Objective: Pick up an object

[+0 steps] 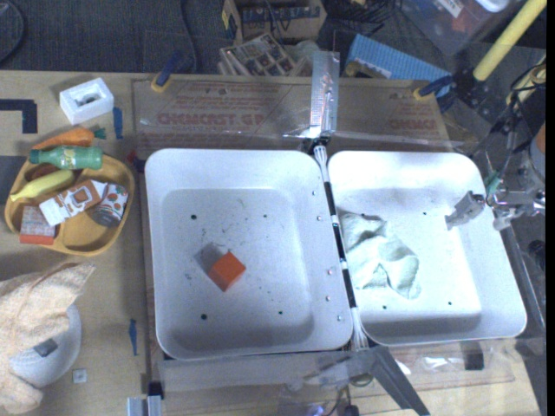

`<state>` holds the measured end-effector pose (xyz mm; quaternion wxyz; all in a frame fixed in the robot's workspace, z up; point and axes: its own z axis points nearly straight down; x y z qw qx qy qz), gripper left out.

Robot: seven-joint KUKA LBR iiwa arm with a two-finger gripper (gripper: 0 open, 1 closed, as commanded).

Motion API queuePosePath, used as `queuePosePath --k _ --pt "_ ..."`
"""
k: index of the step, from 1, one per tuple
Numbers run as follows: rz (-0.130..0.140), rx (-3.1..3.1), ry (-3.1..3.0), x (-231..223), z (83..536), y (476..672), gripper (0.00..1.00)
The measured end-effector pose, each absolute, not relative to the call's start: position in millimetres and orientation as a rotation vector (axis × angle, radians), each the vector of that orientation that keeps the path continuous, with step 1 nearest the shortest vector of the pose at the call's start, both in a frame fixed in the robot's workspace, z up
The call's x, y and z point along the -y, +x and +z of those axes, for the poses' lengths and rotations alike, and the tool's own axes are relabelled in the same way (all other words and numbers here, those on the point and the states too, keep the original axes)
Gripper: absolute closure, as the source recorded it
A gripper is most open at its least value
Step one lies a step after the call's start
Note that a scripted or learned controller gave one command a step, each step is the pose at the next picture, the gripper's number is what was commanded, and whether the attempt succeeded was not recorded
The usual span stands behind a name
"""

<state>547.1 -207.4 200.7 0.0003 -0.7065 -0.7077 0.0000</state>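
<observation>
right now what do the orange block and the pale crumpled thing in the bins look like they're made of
Orange block: looks rigid, probably painted wood or plastic; flat matte faces, sharp edges, a crisp shadow. Pale crumpled thing: soft cloth, likely a light green-white rag; folds and creases, limp irregular outline. Bins: smooth white moulded plastic, by the rounded corners and slight sheen.

Gripper (468, 208) at the right bin's edge: a small grey metal part on a pale silver-grey wrist piece, with thin dark cables and a small green detail.
</observation>
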Motion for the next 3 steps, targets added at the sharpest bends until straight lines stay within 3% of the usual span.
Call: queuePosePath --k 1,2,3 --pt "0.0 2.239 -2.203 175.9 105.9 537.5 0.0" --pt "-0.01 2.184 -2.246 215.2 92.5 583.1 0.0" --pt "0.001 2.116 -2.319 175.1 93.0 571.9 0.0"
